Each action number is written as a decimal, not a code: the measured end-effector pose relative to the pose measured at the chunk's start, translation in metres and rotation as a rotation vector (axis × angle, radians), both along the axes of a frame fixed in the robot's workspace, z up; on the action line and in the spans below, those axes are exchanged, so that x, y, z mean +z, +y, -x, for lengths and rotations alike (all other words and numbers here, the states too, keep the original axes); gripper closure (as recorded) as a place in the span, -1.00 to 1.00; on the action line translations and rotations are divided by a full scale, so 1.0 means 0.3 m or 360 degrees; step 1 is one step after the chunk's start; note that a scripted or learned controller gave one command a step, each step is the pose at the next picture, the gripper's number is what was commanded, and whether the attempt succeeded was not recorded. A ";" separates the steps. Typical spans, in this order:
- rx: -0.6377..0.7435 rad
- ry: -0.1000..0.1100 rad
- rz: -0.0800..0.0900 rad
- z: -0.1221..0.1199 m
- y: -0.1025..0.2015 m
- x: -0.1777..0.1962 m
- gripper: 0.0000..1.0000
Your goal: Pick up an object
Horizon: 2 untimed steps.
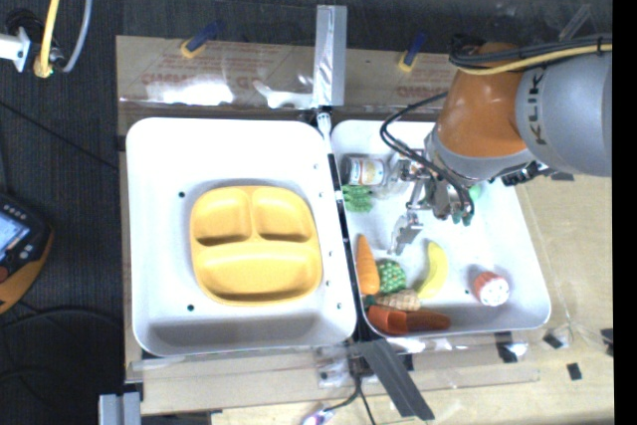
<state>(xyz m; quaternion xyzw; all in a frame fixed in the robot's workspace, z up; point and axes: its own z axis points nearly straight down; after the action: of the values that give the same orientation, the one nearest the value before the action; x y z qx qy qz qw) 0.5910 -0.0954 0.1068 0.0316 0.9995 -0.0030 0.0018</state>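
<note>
Gripper (406, 236) positioned over right bin (518, 259); finger state cannot be determined.

Banana (434, 268) lies just beside the gripper, toward the bin's front edge. Carrot (366, 264) and green vegetable (392, 274) sit along the left wall (a red-capped item (490, 287) near the front-right corner). Left bin (159, 214) holds a yellow divided tray (257, 244).

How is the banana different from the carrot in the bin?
The banana is yellow and curved; the carrot is orange and nearly straight. The banana lies out toward the middle of the right bin, just below the gripper; the carrot lies along that bin's left wall. Both are long toy foods lying flat.
</note>
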 end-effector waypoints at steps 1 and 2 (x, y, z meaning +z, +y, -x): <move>0.0366 -0.0015 -0.0001 0.183 -0.203 -0.053 -1.00; 0.0426 -0.0026 0.0004 0.288 -0.265 -0.049 -1.00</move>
<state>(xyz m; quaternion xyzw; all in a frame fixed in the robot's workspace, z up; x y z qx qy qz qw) 0.5047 -0.1749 0.0920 -0.1020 0.9947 -0.0037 0.0103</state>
